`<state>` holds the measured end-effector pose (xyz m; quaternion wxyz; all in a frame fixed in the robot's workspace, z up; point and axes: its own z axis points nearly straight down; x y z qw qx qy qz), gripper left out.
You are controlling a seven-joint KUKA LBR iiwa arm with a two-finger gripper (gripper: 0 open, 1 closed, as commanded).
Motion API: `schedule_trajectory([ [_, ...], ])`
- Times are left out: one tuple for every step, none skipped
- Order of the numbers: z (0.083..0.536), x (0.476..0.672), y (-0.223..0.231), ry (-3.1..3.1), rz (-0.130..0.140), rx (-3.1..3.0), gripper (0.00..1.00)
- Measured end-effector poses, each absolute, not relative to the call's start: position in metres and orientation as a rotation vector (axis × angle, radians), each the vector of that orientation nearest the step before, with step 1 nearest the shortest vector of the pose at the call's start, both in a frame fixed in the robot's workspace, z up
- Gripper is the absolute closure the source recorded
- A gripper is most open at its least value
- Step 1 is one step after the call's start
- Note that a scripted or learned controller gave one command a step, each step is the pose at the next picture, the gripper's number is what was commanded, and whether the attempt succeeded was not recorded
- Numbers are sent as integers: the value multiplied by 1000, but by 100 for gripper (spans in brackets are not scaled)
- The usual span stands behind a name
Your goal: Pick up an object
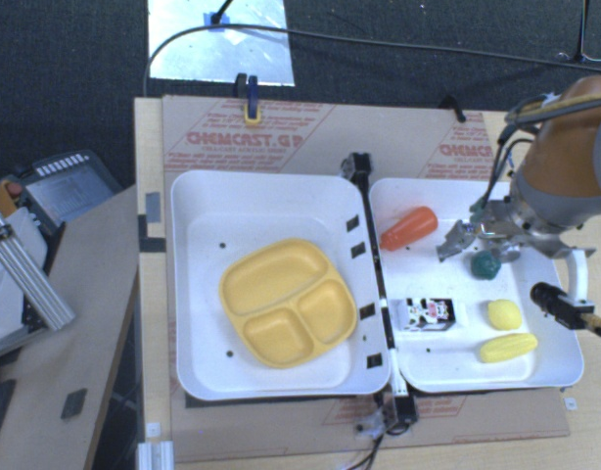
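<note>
The yellow tray (286,302) fills the left bin (198,262); my gripper (480,243) hangs in the right bin (565,365), grip state unclear; the teal ball (485,265) beneath could roll toward the carrot (409,226) if nudged.

Tool (480,246) over right bin (565,360) by teal ball (485,265); yellow tray (286,302) in left bin (198,292).
</note>
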<state>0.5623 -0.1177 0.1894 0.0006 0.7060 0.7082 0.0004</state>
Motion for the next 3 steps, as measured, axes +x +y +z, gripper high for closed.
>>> schedule_trajectory([
  [148,562,-115,2224,-1,2220,0],
  [86,561,-112,2225,-2,2222,0],
  [85,561,-112,2222,1,2220,0],
])
